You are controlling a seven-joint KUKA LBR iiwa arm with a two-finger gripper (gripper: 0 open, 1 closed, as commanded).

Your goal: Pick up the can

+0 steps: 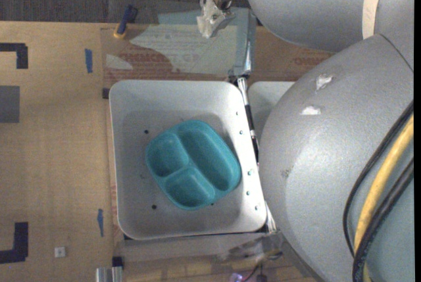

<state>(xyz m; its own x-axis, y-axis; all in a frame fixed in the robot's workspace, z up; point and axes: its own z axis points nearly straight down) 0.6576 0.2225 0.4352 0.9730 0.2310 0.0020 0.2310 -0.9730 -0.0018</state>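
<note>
Looking for the jaws, you could not have read them: the grey arm (329, 142) bulked across the right side of the camera view, and whether the jaws stood wide, narrow or closed on anything could not be told.

Under that bulk lay the right bin (266, 103), with just a strip of its white floor and near rim visible beside the divider. No can was to be seen on that strip, and none in the left bin (131, 110) either. If the can was on the bench at all, it most likely sat in the covered part of the right bin, beneath the arm; that is a judgement, not something you could have checked. Its direction from the jaws and the lie of its long axis were likewise beyond telling, so the coming move had nothing firm to turn on.

Further out, the left bin held a teal divided plate (192, 164), three compartments, lying flat near the bin's middle and slightly toward its front edge. Beyond both bins, at the far edge of the bench, a crumpled white scrap (209, 19) hung by the cables.
</note>
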